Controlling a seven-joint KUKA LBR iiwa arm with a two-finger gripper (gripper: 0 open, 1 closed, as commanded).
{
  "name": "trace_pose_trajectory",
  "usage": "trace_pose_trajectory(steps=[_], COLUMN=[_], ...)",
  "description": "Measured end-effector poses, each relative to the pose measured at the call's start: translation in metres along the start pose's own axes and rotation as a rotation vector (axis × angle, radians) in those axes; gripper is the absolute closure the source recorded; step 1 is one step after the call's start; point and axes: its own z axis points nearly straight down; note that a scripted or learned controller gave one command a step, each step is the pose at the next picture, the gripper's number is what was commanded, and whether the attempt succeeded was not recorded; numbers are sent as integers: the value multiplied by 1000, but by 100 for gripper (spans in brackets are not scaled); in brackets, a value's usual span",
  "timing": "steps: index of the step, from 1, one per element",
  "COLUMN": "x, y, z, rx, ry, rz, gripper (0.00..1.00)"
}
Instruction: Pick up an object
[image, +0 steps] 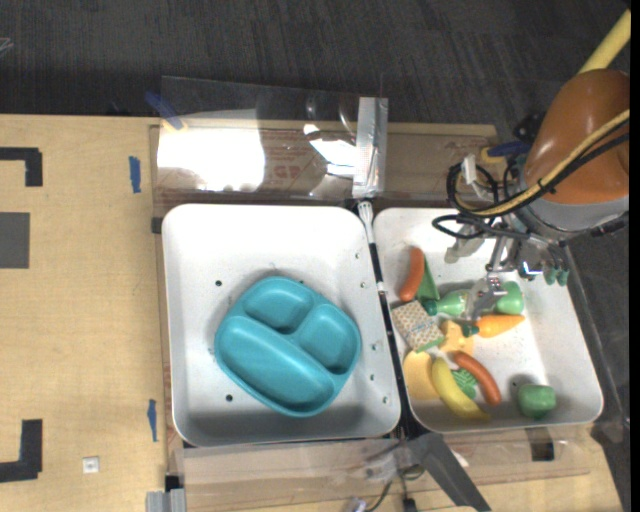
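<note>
My gripper (491, 297) hangs low in the right bin (572, 340), right over a cluster of toy foods. Under and beside it lie a light green piece (508, 299) and an orange carrot-like piece (501, 324). I cannot tell if anything is held. To the left, an orange-red carrot (412, 274) with a green top leans by the bin's left wall. A tan waffle square (412, 322), a yellow banana (449, 386), a red sausage (478, 375) and a green pepper (537, 399) lie nearer the front.
The left bin (190, 250) holds a teal divided plate (288, 343). A clear plastic sheet and a metal bracket (369, 145) stand behind the bins. The orange-banded arm (585, 140) with its cables comes in from the upper right.
</note>
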Motion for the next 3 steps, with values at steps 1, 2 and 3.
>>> trace_pose_trajectory(steps=[1,2,3], x=[-34,44,85], y=[-2,-53,-70], z=[109,112,110], rx=[0,6,9], ry=[-7,-20,-38], rz=[43,2,-70], gripper=[0,0,0])
